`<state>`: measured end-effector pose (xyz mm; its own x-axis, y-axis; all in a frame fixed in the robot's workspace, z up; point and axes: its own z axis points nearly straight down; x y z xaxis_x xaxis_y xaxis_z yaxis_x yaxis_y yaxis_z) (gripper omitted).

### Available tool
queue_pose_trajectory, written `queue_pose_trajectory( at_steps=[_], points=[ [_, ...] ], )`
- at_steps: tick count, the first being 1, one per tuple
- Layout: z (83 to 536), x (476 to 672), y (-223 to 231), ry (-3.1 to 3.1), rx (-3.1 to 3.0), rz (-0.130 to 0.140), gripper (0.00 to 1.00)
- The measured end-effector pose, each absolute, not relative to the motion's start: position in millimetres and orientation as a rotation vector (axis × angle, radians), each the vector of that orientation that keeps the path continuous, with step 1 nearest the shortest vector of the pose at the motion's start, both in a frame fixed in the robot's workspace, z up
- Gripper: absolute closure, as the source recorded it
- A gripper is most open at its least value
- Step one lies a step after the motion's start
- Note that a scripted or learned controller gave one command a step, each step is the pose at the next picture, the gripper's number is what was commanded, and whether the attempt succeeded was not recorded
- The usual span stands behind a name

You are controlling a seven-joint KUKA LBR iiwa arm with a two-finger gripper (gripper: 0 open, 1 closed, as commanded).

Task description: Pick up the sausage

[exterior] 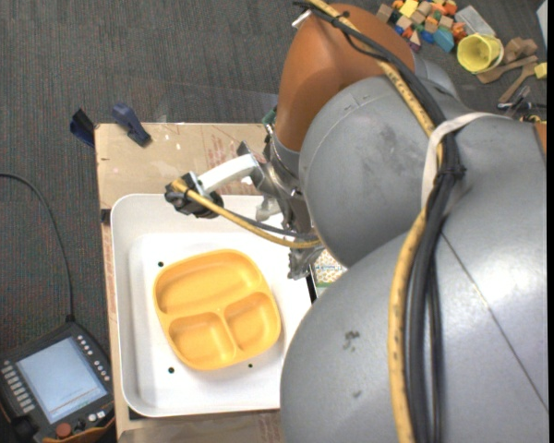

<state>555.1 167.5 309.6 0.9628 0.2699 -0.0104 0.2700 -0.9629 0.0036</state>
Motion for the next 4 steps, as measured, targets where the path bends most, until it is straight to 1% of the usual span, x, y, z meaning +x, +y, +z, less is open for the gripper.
queue_pose_trajectory(
  at_steps=[1, 2, 3, 4],
  points=[
    [187.8, 474.6, 184.0, 0.524, 3.094, -0.021, 0.00],
    [85.9, 474.8, 243.8, 0.757, 3.048, -0.014, 0.00],
    [90.9, 473.2, 242.1, 0.755, 3.048, -0.038, 1.00],
    [83.7, 528.0, 243.1, 0.684, 3.073, -0.046, 1.00]
  ],
)
